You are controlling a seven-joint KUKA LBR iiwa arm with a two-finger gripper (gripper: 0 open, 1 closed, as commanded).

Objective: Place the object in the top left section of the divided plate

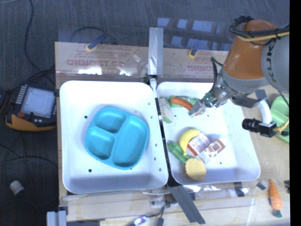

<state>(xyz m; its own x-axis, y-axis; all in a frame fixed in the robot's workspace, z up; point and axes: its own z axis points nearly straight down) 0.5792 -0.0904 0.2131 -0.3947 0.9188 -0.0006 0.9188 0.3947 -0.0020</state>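
The gripper (200, 106) hangs over the toy carrot (180, 102) at the right bin's (244, 166) back edge, maybe to grab it for the blue divided plate (116, 137), but I cannot tell if it is open or holding anything.

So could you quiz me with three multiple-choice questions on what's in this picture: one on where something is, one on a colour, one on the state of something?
1. Where does the divided plate lie?
A. in the left bin
B. in the right bin
C. on the floor

2. What colour is the divided plate?
A. red
B. blue
C. black

3. What is in the plate's sections?
A. a carrot
B. a yellow lemon
C. nothing yet

Answers:
1. A, the plate sits in the left bin.
2. B, it is light blue against the white bin.
3. C, all its sections are bare; the carrot lies in the right bin near the tool.
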